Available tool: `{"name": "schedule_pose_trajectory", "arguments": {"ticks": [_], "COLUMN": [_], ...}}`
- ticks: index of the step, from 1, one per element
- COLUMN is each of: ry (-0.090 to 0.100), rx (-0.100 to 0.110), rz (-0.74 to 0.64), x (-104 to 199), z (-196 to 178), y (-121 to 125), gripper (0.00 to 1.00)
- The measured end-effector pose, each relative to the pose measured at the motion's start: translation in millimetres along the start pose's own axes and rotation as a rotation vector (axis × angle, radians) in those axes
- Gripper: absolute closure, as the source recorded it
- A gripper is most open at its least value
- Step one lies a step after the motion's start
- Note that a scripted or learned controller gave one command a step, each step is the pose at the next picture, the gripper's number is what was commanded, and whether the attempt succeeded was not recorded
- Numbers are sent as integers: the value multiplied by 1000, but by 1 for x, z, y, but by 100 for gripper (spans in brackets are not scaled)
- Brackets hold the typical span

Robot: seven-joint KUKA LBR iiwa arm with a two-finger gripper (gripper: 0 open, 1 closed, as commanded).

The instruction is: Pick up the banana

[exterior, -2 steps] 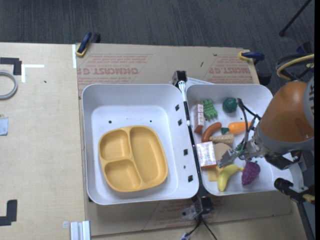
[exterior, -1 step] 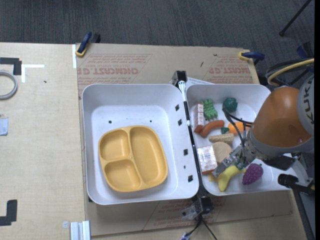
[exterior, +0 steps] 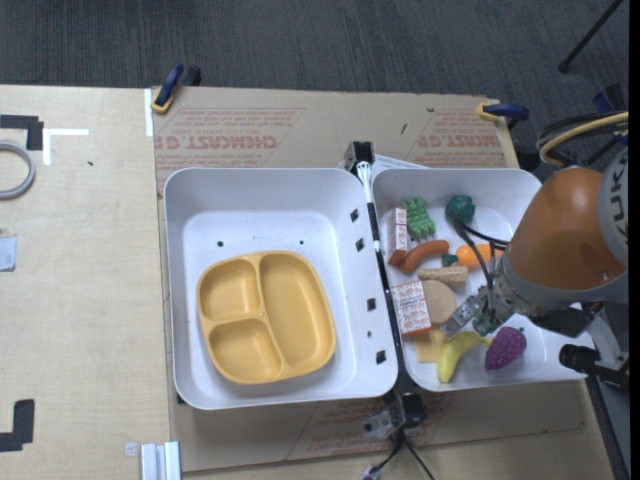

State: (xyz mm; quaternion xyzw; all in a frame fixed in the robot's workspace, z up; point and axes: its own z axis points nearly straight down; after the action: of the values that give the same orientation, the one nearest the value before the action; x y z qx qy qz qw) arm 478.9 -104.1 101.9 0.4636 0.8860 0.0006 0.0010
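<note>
- Here the gripper (exterior: 472, 316) hangs low in the right bin (exterior: 530, 183), just above the upper end of the banana (exterior: 455, 354); whether it is released, clenched or grasping anything cannot be told, because the metal at its tip is small and blurred.
- The banana lies near the right bin's front edge, yellow, tilted, with its lower end toward the bin's front wall; it looks to rest on the bin floor.
- Just right of the banana sits a purple grape bunch (exterior: 506, 347), close beside it.
- Left of the gripper lies a small white packet with red print (exterior: 411, 306); the print is too small to read.
- Beyond it a tan bread slice (exterior: 437, 294), a red-brown sausage (exterior: 422, 255), another printed packet (exterior: 398, 230), a green leafy toy (exterior: 419, 218) and a dark green round piece (exterior: 460, 208) crowd the back half of the same bin.
- The arm's orange band (exterior: 565, 233) covers the bin's right part.
- The left bin (exterior: 190, 268) holds a yellow divided plate (exterior: 265, 315) with three compartments.
- Under the bins lies brown cardboard (exterior: 230, 133) with red lettering, upside down from this view; it seems to read "CHEMCAST GP", though the letters are faint.
- On the arm's grey casing at the right edge, part of the letters "KU" (exterior: 624, 205) shows.
</note>
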Motion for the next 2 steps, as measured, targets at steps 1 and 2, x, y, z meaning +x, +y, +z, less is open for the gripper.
{"name": "schedule_pose_trajectory", "arguments": {"ticks": [1, 2], "ry": [0, 1], "rx": [0, 0], "rz": [0, -745], "x": [0, -4], "z": [0, 9], "y": [0, 2], "gripper": [0, 0]}}
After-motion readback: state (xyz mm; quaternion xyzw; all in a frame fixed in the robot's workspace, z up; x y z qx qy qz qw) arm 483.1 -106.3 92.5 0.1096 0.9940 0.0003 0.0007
